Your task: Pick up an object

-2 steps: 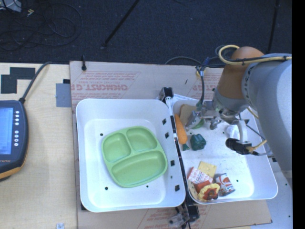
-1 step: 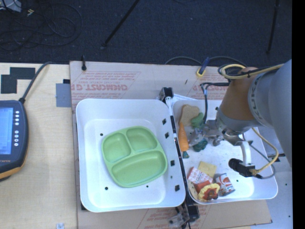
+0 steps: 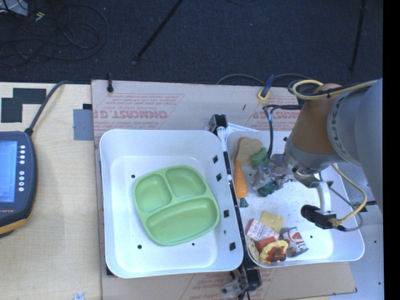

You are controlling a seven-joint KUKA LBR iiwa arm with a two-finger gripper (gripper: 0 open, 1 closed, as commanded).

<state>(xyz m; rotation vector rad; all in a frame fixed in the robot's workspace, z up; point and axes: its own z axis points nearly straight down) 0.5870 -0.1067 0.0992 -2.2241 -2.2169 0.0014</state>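
Observation:
My gripper (image 3: 267, 181) is low in the right bin (image 3: 350, 245), near its middle left, with the grey arm and orange band (image 3: 312, 127) rising behind it to the right. Something small and dark green (image 3: 266, 190) lies right at the gripper's tip; whether it is held is unclear. An orange carrot (image 3: 239, 179) lies along the bin's left wall, just left of the gripper. A tan bread slice (image 3: 247, 147) and a green piece (image 3: 259, 158) sit just beyond it. A yellow cheese wedge (image 3: 271, 220) and red-and-white packets (image 3: 262, 232) lie nearer the front.
The left bin (image 3: 119, 242) holds a green divided plate (image 3: 175, 204). A handheld control pendant (image 3: 14, 174) rests on the bench at far left. Cables and a black fitting (image 3: 315, 215) hang off the arm over the right bin's right side.

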